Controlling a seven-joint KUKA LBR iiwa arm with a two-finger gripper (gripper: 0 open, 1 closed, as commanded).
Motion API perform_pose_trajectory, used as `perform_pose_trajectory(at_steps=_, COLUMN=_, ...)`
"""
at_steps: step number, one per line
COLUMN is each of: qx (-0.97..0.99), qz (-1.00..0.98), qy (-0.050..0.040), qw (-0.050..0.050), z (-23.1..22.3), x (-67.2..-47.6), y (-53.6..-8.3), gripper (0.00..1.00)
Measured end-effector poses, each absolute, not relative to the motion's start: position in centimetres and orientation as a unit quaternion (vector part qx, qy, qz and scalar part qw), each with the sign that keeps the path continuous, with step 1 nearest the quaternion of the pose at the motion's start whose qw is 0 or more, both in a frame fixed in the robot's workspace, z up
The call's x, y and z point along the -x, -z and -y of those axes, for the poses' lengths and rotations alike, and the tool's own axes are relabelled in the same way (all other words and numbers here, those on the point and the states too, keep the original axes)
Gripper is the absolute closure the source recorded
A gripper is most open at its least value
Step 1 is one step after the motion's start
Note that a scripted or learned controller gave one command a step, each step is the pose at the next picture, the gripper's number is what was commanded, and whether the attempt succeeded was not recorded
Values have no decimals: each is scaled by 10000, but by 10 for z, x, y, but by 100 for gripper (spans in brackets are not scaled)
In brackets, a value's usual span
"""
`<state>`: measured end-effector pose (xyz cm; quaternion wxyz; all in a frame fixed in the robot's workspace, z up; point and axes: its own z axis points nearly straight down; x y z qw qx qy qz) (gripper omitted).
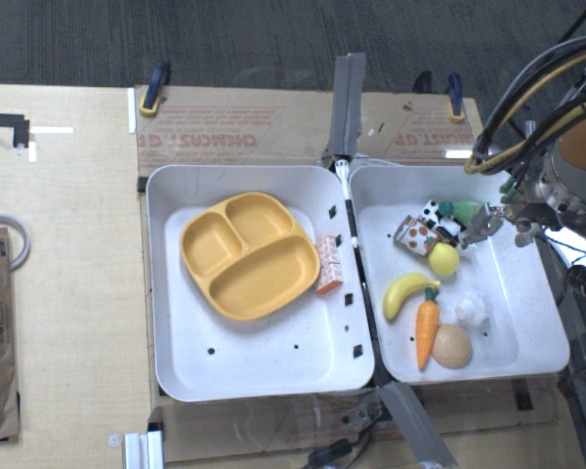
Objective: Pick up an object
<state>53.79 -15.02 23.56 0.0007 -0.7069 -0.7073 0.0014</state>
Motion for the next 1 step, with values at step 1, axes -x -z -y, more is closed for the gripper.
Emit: perform_pose_trajectory(at_steps=1, qx=7358, qz=6772, qy=-7, qw=-2, z=103, x=-563, y=-91, gripper=0)
